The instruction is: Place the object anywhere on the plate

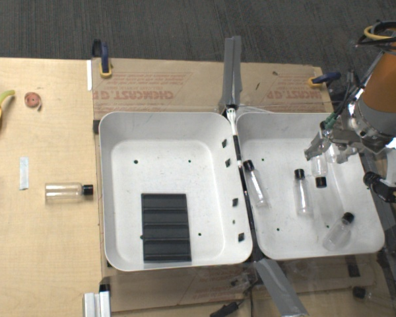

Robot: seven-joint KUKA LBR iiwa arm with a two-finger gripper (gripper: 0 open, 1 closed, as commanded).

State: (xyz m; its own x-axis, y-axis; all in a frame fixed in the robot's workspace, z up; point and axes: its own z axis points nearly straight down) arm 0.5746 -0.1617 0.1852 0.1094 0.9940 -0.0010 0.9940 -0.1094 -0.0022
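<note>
The claw [325, 156] hangs over the right bin [277, 243] and grips a small clear bottle [321, 174] with a black cap between its fingers. The dark ribbed plate [165, 228] lies in the left bin [119, 177]. Three more bottles lie in the right bin.

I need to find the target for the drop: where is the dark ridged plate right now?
The dark ridged plate lies flat in the left bin, near its front wall, across the divider from the clear vials in the right bin.
</note>
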